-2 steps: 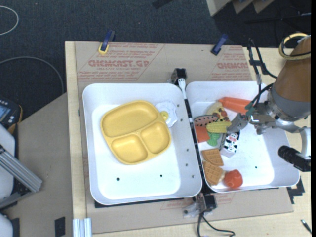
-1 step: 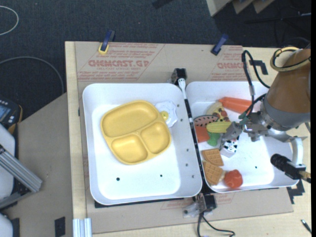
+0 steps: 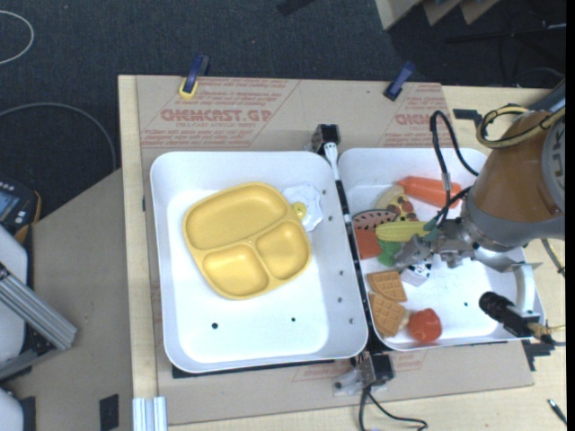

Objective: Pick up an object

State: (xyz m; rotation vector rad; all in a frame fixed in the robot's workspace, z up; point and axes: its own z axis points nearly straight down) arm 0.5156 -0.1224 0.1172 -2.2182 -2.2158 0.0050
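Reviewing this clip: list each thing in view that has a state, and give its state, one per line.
Yellow divided plate: right way up, flat in the left bin.
Corn cob: on its side, right bin.
Carrot: lying at the right bin's far end.
Waffles: lying flat.
Red tomato: resting by the waffles.
Gripper: down among the toys, nothing seen held.

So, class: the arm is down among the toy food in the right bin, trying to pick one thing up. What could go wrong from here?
1. The toys are crowded: the corn, the green piece and the waffles lie close by the gripper, so it may nudge or catch the wrong one.
2. The black cable loops over the right bin and might snag.
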